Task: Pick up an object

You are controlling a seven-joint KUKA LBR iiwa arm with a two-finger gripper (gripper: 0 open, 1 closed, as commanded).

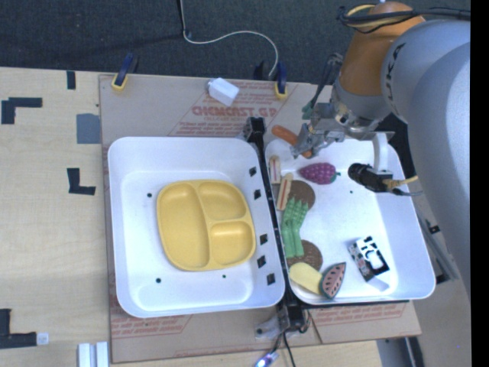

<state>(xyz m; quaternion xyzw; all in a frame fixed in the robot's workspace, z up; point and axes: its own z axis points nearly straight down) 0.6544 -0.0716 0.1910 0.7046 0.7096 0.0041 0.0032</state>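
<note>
My gripper (307,145) hangs over the far left corner of the right bin (397,228). An orange carrot-like piece (283,134) lies just left of it at the bin's rim, and its right end reaches under the gripper. I cannot tell whether they touch. A purple bunch of grapes (319,173) lies just in front of the gripper. Down the bin's left side sit a tan stick (284,193), a brown disc (302,193) and a green toy (293,225).
The left bin (130,205) holds a yellow divided plate (206,224). At the right bin's front lie a yellow piece (304,277), a watermelon slice (332,280) and a black-and-white box (369,257). The arm's bulk covers the far right. A white block (223,91) rests behind the bins.
</note>
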